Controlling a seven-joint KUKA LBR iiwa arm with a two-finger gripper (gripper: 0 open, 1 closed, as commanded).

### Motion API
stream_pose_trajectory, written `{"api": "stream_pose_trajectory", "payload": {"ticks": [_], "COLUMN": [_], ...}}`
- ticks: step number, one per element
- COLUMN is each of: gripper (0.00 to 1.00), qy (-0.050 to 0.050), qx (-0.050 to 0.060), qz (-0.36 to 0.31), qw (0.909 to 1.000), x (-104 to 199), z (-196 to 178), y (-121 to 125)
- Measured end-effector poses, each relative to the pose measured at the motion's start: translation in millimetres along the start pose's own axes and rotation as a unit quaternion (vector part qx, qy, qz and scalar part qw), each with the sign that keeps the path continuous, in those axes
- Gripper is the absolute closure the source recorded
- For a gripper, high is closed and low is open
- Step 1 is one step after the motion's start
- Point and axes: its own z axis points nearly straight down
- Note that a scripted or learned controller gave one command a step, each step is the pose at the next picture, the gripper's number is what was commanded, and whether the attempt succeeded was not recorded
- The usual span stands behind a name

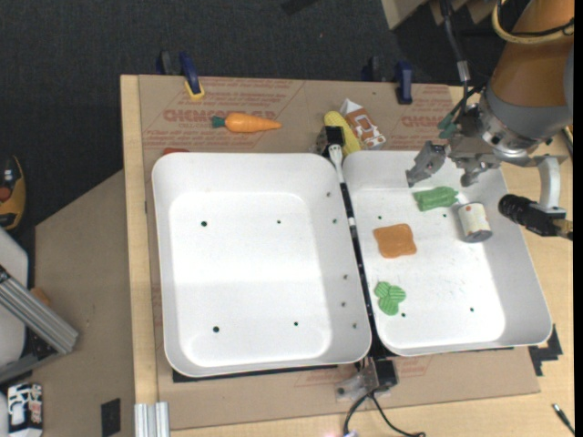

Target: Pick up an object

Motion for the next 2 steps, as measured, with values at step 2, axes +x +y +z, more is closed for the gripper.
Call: {"api": "stream_pose_trajectory", "payload": {"ticks": [2], "gripper": [0.0], "qy": [0.001], "qx": [0.002], "qz": [0.0], "qw": [1.0], "x": [5], "z": [157], "y": [-21]}}
